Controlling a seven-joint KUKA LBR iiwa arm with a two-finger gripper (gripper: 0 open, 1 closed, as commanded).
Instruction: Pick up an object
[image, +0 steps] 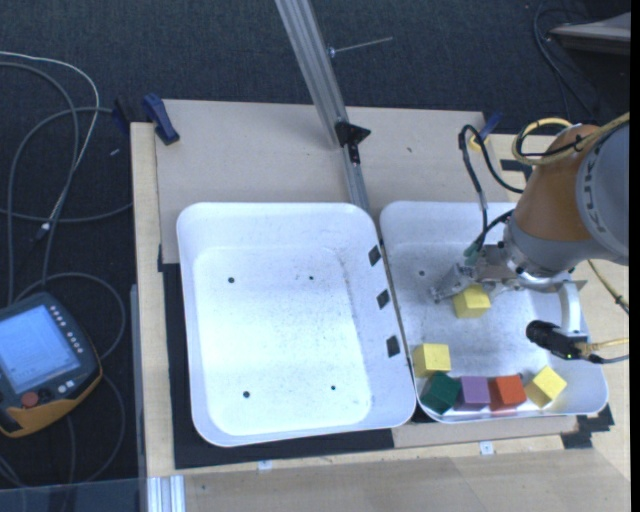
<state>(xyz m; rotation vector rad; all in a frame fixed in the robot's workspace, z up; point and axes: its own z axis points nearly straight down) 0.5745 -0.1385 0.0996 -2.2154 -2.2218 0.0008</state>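
My gripper (462, 288) hangs low over the middle of the right bin (420, 235), at the end of the grey and orange arm coming in from the right. A yellow block (473, 303) lies tilted right under the gripper and seems to touch it, but whether it is gripped is unclear. Along the bin's front edge lie a second yellow block (433, 358), a green block (438, 393), a purple block (474, 391), an orange-red block (507, 392) and a third yellow block (548, 385).
The left bin (200, 235) stands beside the right one, with black clips on the shared wall. A metal pole (325, 80) slants up from between the bins. Cables run by the arm at the right, and a teach pendant (40, 360) lies at the far left.
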